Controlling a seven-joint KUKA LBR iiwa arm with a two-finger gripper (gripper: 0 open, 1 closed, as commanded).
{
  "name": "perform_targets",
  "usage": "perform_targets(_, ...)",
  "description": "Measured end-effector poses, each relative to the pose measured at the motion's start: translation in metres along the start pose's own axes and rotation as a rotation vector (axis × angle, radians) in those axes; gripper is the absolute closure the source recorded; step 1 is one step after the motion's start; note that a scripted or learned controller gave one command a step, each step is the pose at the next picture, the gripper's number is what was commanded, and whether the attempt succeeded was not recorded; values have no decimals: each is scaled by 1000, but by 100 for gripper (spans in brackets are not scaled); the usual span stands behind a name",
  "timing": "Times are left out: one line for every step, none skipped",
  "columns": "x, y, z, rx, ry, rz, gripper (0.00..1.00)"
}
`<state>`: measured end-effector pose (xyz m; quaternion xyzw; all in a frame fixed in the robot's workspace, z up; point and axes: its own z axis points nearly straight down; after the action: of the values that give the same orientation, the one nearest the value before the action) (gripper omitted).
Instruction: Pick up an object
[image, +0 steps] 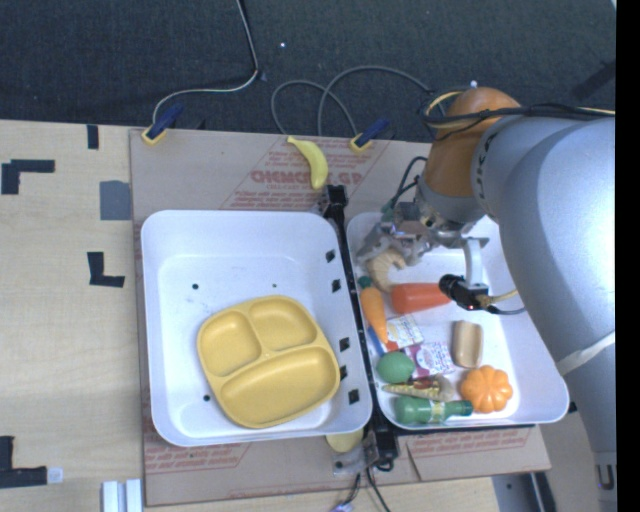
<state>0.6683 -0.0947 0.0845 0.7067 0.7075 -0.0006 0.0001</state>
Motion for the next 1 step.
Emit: perform_targets(0, -11, -1, -3, -1, 1, 0)
